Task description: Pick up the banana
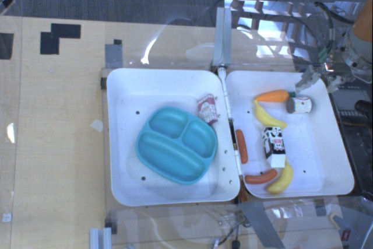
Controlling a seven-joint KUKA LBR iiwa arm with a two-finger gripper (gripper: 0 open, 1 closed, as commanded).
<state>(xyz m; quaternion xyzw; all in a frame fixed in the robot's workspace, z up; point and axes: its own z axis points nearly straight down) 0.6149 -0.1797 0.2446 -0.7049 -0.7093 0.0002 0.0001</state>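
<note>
- Landmark: milk carton, lying near the middle of the right bin.
- Banana: just above-left of the carton, curved, lying flat, with a carrot beyond it.
- Second banana: just below the carton, its tip touching a sausage.
- My end effector: well above-right of the carton, at the bin's far rim; I cannot tell whether it is released or clenched.
- Handling, judged: light, soft, smooth-skinned, bruises easily; I grasp across the mid-body, gently.
</note>
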